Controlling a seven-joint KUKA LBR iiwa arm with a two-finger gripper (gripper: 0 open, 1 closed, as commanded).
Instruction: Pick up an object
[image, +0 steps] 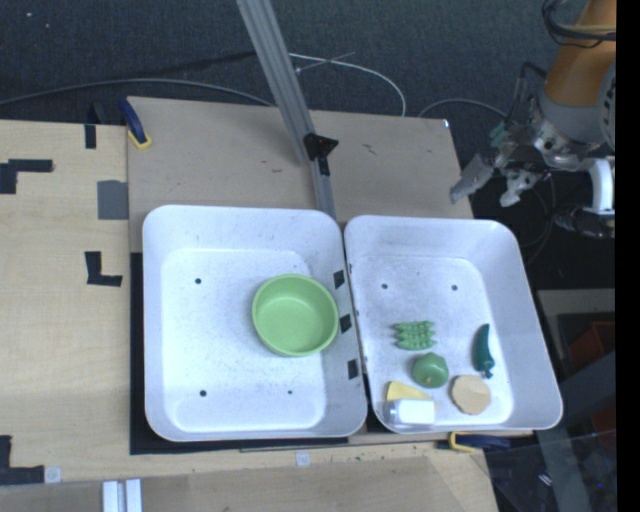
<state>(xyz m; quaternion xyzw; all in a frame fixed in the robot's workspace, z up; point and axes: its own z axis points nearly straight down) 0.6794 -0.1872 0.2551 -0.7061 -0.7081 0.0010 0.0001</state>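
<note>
My gripper hangs above the bench at the upper right, beyond the far rim of the right bin, with its two fingers spread open and nothing between them. In that bin's near half lie a green pea pod, a round green fruit, a dark teal pepper, a tan round bread piece, and a yellow and white block. A green bowl stands upright in the left bin.
A grey metal pole slants from the top down to the seam between the bins. Cables lie on the dark floor behind the bench. Black clips sit along the seam.
</note>
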